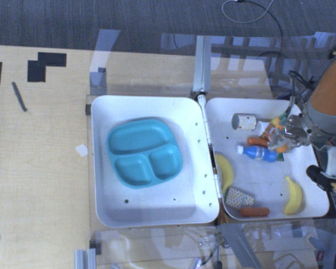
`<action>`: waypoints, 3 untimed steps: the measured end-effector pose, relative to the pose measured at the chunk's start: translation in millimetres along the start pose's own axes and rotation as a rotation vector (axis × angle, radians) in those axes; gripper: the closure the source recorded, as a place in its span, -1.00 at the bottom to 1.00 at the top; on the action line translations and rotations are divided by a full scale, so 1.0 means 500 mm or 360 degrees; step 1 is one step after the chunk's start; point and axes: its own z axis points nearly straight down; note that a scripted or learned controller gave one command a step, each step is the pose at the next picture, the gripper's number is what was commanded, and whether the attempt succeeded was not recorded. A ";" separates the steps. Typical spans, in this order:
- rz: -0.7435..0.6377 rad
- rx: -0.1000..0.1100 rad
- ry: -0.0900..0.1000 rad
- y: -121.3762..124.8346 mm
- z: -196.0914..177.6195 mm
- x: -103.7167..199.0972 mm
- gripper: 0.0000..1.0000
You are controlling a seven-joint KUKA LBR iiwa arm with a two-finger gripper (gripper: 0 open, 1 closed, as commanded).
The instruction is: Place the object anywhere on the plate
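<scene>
The camera view looks down on two white bins on a pale wooden bench. The left bin holds a blue plate with three compartments, lying flat near the bin's middle, with nothing on it.

The right bin holds a scatter of small things. A small white and grey cylinder lies on its side near the far wall. A blue and white bottle lies on its side in the middle. Just beyond it is a cluster of orange and green pieces, too small to name. A banana lies against the left wall, and a second banana lies near the front right corner. A speckled pouch and a red sausage-shaped toy lie by the front wall, close together.

The arm comes in at the right edge, its orange band above the right bin's far right side. The gripper sits just beside the orange and green cluster; I cannot tell its state.
</scene>
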 end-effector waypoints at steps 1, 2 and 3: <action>-0.0052 -0.0001 0.0003 -0.007 -0.056 0.229 1.00; -0.0024 0.0002 0.0003 -0.058 -0.025 0.370 1.00; -0.0505 -0.0002 0.0004 -0.018 -0.026 0.495 1.00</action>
